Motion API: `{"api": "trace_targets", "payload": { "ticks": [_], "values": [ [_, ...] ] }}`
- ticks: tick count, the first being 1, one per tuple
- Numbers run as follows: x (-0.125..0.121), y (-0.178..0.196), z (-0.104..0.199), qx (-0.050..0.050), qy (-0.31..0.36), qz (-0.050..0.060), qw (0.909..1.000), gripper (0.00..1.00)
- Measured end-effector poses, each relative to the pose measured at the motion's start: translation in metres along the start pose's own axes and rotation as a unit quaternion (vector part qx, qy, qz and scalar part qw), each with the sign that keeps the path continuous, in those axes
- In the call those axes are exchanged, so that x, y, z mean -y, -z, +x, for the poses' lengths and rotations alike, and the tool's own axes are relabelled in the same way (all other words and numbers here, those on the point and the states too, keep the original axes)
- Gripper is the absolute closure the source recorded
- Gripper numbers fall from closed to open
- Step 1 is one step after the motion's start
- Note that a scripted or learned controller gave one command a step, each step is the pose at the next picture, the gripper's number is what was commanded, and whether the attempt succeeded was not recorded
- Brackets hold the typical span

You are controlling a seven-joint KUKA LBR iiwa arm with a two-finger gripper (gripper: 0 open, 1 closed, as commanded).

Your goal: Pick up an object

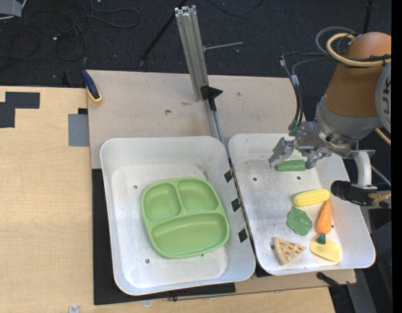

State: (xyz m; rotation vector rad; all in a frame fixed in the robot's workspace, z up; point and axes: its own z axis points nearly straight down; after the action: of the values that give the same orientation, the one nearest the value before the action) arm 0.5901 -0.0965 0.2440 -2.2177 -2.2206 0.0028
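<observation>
Jaws (296, 155) spread apart, poised just above green flat piece (290, 165) in upper part of right bin (253, 194), right of frame; nothing grasped or lifted yet, so closing and lifting remain.

We view the bench (155, 103) from one fixed camera mounted above, angled downward, far enough to frame the left bin (116, 175) and right bin (259, 175); the arm (357, 77) enters from the right.
</observation>
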Motion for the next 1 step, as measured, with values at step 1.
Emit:
{"api": "trace_targets", "payload": {
  "ticks": [1],
  "values": [
    [-0.0018, -0.0457, -0.0051, 0.0, -0.001, 0.002, 1.0, 0.0]
  ]
}}
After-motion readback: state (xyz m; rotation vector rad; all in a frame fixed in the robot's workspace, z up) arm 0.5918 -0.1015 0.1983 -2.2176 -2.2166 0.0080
